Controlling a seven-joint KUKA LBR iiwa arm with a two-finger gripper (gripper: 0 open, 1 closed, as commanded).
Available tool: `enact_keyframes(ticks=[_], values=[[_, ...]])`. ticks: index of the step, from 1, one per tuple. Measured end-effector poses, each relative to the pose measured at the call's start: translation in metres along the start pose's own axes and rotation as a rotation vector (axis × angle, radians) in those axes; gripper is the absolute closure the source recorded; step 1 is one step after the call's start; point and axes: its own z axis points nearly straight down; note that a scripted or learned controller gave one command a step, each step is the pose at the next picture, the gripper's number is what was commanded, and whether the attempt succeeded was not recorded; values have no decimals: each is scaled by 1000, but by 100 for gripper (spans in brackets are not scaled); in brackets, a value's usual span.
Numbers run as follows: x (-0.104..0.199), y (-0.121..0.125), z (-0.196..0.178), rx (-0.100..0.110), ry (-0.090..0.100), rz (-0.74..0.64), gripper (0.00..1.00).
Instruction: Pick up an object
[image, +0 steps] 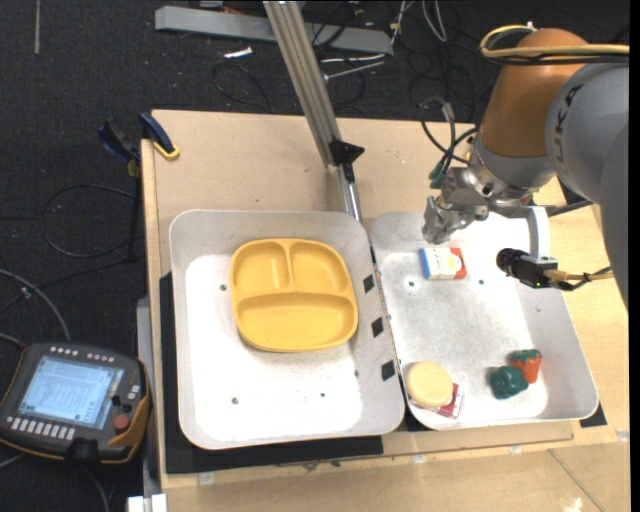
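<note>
My gripper (441, 228) hangs over the far part of the right bin (560, 330), just above a small white, blue and orange carton (442, 264) that lies flat on the bin floor near the bin's far left corner. My tip sits at the carton's far edge, and I cannot tell whether it touches the carton or whether my fingers are spread or pressed together. My grey arm (590, 110), with its orange band, comes in over the table's (250, 170) far right corner. In the same bin, a round tan item in a red-and-white wrapper (433, 386) rests at the near left corner, and a green and red toy vegetable (515, 374) lies toward the near right corner, well apart from the carton. The left bin (200, 300) holds a yellow divided plate (293, 294), upright, in its far half. A pendant with a lit screen (70, 400) lies on the floor beside the table's near left corner.
</note>
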Motion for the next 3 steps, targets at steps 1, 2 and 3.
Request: enact_keyframes(ticks=[1, 2, 3], values=[[53, -14, 6, 1, 0, -1, 100], [95, -29, 5, 2, 0, 0, 100], [152, -41, -1, 1, 1, -2, 100]])
